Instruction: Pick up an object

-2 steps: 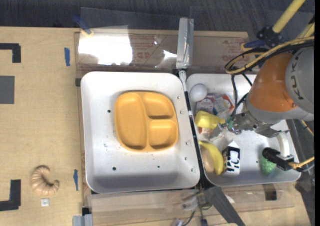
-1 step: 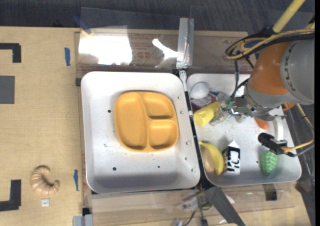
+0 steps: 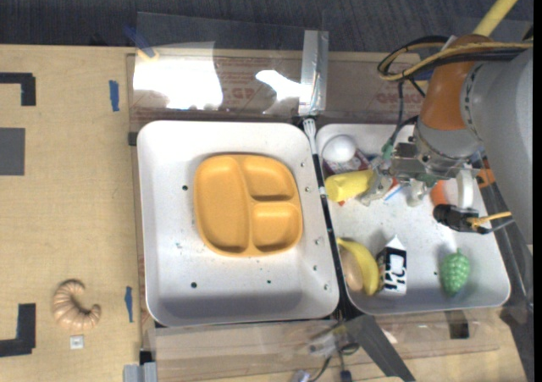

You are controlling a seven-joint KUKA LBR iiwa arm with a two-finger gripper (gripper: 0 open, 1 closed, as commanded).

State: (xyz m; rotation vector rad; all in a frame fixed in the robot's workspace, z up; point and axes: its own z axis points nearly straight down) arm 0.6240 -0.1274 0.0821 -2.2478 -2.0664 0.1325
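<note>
Gripper [image 3: 395, 190] sits over the far half of the right bin [image 3: 423, 235]. We read the fingers as spread apart, with nothing clamped between them. A small blue-and-red thing [image 3: 391, 195] lies under the gap; we cannot tell if it is touched.

Yellow block [image 3: 347, 186] is just beside the fingers, on the side toward the wall shared with the left bin [image 3: 169, 270], close against that wall. White ball [image 3: 340, 149] is past the block, in the far corner. Orange thing [image 3: 440, 193] is just beside the fingers on the arm's side, partly hidden.

Well apart from the fingers, along the near rim:
- banana [image 3: 366, 263]
- black-and-white box [image 3: 394, 268], touching the banana
- green bumpy fruit [image 3: 455, 272], standing alone

Bare floor lies between the fingers and that row. The left bin holds an orange divided tray [image 3: 248, 202] with open floor all round it.
</note>
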